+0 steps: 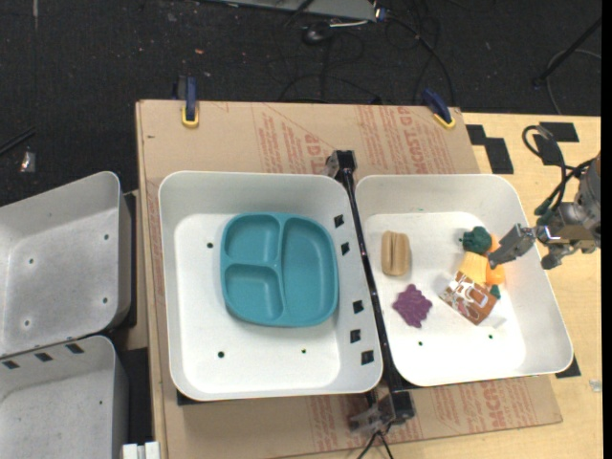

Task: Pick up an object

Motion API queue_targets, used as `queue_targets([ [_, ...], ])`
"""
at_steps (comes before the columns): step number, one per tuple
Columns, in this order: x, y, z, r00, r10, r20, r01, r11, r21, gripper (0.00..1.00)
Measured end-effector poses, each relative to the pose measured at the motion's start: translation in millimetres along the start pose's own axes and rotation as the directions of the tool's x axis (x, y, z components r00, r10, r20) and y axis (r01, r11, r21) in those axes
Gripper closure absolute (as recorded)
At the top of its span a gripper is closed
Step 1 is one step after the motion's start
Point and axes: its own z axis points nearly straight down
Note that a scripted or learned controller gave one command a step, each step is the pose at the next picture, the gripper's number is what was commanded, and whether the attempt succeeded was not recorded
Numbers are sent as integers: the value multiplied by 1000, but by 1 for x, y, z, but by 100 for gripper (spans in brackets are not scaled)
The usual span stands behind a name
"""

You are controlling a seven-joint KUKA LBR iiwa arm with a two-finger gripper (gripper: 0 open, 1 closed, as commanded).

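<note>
The right bin [449, 352] holds a tan bread-like block [396, 253], a purple grape cluster [413, 305], a dark green piece [476, 238], an orange-yellow piece [484, 269] and a brown-and-white patterned box [469, 297]. My gripper [532, 251] hangs over the bin's right rim, just right of the green and orange pieces. Its fingers are spread open with nothing between them. The left fingertip [509, 247] lies close to the orange piece; whether they touch cannot be told.
A teal divided plate [280, 269] lies in the left bin [191, 352]. A black divider [361, 275] runs between the bins. White panels [57, 247] sit off the bench to the left. Cables [559, 175] trail near the arm.
</note>
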Motion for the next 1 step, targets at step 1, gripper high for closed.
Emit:
queue_targets([
  [1,1,2,-6,1000,-3,3,3,1000,-11,0],
])
